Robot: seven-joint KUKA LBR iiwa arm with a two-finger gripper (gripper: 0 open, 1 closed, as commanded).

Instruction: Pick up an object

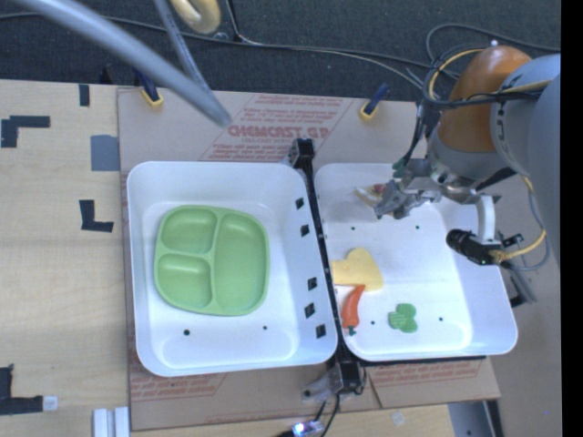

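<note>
My gripper (pixel 393 202) hangs over the far part of the right bin (pixel 474 289), below the arm's orange band (pixel 478 98). A small pale object with a red spot (pixel 369 192) lies just left of the gripper tip; I cannot tell whether they touch. Nearer the front of the same bin lie a yellow piece (pixel 358 269), an orange-red carrot-like piece (pixel 352 306) against the left wall, and a small green broccoli-like piece (pixel 403 318). All three are well apart from the gripper.
The left bin (pixel 146 189) holds a green divided plate (pixel 212 259). A black divider with clips (pixel 312 244) runs between the bins. A black fitting with cables (pixel 474 246) sticks out from the arm over the right bin's right side.
</note>
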